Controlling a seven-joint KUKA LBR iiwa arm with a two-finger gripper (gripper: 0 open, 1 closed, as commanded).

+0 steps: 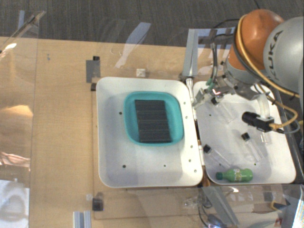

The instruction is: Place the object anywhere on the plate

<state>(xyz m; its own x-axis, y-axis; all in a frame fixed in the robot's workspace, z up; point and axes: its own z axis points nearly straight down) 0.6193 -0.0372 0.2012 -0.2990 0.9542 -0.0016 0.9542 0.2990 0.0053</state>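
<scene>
Plate point(176, 122), teal with a dark ribbed insert, sits in the left bin point(109, 165). In the right bin point(285, 170), my end effector point(209, 93) hangs at the upper left; its grip I cannot tell. A green bottle point(236, 175) lies at the near edge.

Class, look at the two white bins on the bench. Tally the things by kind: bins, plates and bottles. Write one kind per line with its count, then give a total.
White bins: 2 (left, right)
Teal plate: 1
Green bottle: 1
Total: 4
</scene>
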